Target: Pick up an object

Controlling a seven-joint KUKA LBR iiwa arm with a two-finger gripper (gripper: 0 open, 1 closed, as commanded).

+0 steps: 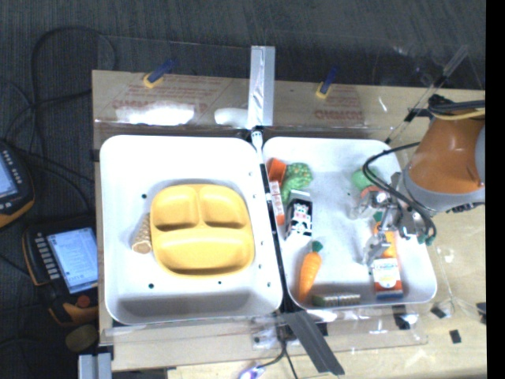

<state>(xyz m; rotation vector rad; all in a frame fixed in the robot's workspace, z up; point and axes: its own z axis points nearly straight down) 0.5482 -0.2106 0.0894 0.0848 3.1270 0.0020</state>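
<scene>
My gripper (369, 227) hangs low over the right side of the right bin (339, 150), under the orange wrist band. Its fingers (371, 251) stand open, and I see only bin floor between them. An orange juice carton (386, 273) lies just below and to the right, its upper end touching or very near the lower finger. A carrot (309, 265) lies near the bin's middle front. A cow-patterned carton (299, 217) and a green toy (297, 176) sit at the bin's left. A small green object (360, 179) peeks out beside the arm's cable.
A dark bar (339, 298) lies along the right bin's front wall. A thin orange item (275, 181) rests by the divider. In the left bin (118, 235) sits a yellow divided plate (202, 227) with a waffle cone (142, 235) at its left.
</scene>
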